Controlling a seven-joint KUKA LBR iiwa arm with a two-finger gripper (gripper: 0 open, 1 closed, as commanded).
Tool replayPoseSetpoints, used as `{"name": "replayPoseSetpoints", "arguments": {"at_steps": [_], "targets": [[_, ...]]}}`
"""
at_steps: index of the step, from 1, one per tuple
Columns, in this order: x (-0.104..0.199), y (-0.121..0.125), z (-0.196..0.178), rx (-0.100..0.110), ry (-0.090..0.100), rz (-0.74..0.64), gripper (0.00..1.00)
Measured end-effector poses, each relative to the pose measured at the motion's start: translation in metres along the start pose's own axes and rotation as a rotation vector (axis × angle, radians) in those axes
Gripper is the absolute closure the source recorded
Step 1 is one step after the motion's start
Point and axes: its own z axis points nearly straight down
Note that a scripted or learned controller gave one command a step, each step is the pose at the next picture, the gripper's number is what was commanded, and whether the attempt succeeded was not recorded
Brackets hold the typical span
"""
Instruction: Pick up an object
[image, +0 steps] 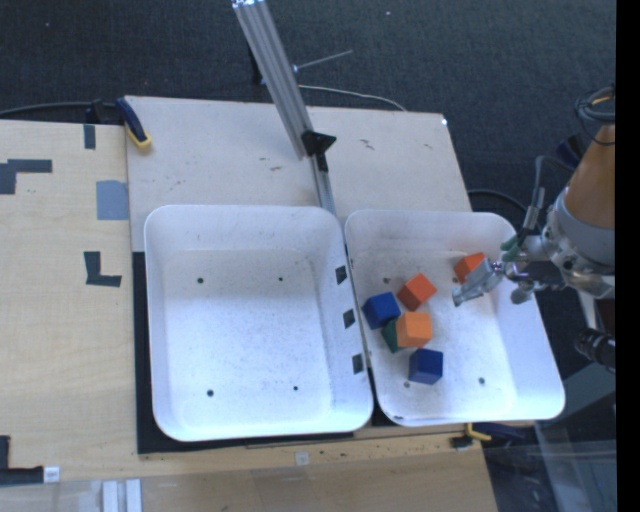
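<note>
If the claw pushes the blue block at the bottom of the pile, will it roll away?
Probably not. The blue block looks like a cube with flat faces, so it would likely slide rather than roll. It looks solid and stiff, so it should keep its shape. It sits a little apart from the other blocks on the smooth white bin floor, so a push might send it skidding.

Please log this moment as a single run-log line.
gripper: over right bin, beside orange block | grasp: cannot tell | cluster: blue cube, orange cube, blue cube | left bin
</note>
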Motion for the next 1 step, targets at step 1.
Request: {"name": "replayPoseSetpoints", "arguments": {"at_steps": [1], "targets": [[0.0074, -0.01, -0.0668, -0.007, -0.001, -0.001, 0.0]]}}
